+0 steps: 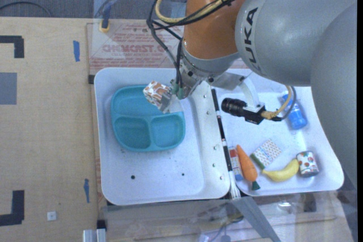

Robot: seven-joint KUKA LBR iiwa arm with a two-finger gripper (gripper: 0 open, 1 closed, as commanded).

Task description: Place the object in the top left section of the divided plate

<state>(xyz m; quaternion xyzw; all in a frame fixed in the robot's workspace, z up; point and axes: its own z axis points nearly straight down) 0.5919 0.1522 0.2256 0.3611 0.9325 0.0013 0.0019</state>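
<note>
Teal divided plate [136, 133] lies in the left white bin [153, 184], towards that bin's far side. It has one broad section along its far edge and two smaller ones side by side along its near edge.

Grey robot arm [295, 25] with an orange band reaches in from the right and points its claw [172, 96] down over the plate's far right corner. A small boxy object [155, 93], printed in white, orange and brown, sits tilted right at the tip of the claw, on its left side and touching it. The object is over the right end of the plate's far section, close to the rim. From this angle I cannot tell whether the claw is clenched on the object or merely resting against it, nor whether the object is lifted clear of the plate or lying on it.

Beside it, the right white bin [332, 178] holds a blue bottle [296, 116] near its far right side. Along its near edge lie an orange carrot [245, 162], a yellow banana [282, 171], a small spotted can [307, 162] and a flat patterned packet [267, 152], all close together.
</note>
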